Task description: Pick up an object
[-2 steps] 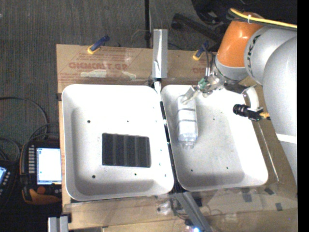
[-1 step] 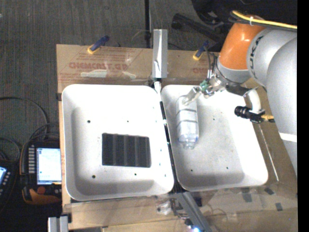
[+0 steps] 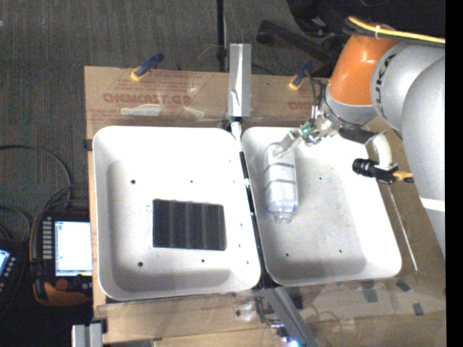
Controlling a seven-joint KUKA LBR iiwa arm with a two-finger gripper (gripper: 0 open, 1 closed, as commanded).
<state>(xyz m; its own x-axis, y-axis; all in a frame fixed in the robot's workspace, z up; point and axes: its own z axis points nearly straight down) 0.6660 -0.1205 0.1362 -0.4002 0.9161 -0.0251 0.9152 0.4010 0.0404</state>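
Tool [image 3: 312, 130] is seen at the back of the right bin [image 3: 376, 255], just under the orange band of the arm [image 3: 405, 78]. How far it is open cannot be told; the tip is small and partly lost against the white wall. Nothing is seen held in it.

Bottle [image 3: 281, 183], clear plastic, lies on its side in the right bin, close to the bin's left wall, long axis running front to back. Its back end lies just beside the tool; whether the two touch cannot be told.

Left bin [image 3: 116, 215] carries a dark ribbed tray [image 3: 189, 224], well apart from the tool. Both bins rest on the desk [image 3: 108, 85].

Step in hand, as judged: approach to a grasp, with the bottle as the nearest candidate. No lift is under way; the bottle is flat on the bin floor.

Next move, as judged: the tool is to be brought forward over the bottle's body, set across the narrow width, lowered, and closed. Care is called for, since a smooth round bottle may roll or slip toward the wall.
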